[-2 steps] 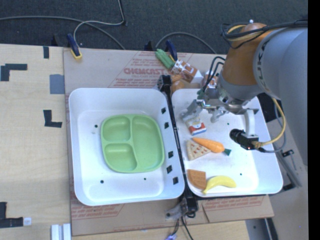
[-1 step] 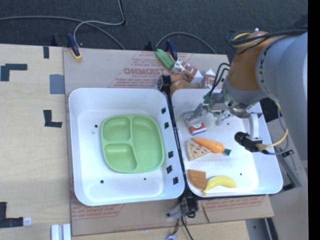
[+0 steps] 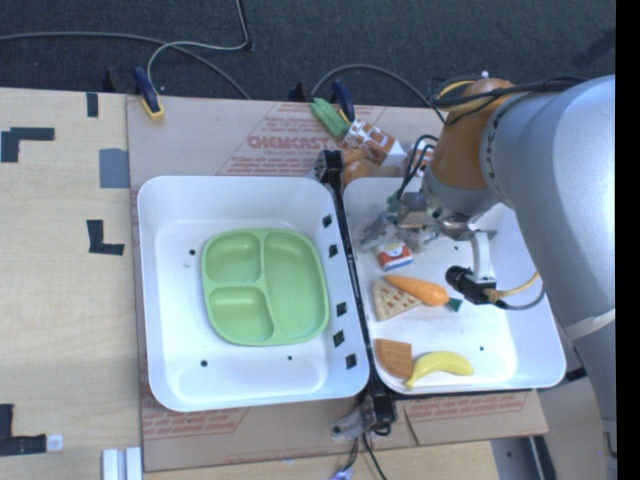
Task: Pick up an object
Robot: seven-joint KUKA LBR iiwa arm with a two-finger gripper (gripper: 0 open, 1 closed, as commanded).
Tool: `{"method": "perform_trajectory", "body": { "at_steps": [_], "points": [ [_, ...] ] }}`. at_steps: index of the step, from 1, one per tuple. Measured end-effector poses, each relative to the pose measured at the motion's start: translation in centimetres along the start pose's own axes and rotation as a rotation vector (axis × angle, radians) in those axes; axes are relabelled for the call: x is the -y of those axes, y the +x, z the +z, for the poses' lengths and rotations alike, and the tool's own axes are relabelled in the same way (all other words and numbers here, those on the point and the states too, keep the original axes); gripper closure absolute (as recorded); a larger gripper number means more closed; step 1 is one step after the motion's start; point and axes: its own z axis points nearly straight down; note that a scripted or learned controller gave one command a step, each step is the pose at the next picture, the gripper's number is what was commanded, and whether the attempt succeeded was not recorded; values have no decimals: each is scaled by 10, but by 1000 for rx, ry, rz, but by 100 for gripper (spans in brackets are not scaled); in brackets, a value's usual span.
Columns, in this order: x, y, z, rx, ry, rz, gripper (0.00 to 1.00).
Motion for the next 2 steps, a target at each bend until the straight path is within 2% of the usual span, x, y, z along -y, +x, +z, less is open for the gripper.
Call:
{"method": "perform_trajectory", "body": {
  "at_steps": [1,2],
  "points": [
    [8,-2,0,1,-2,-1,0],
    [8,-2,-10,1,0,-1,100]
  ]
}}
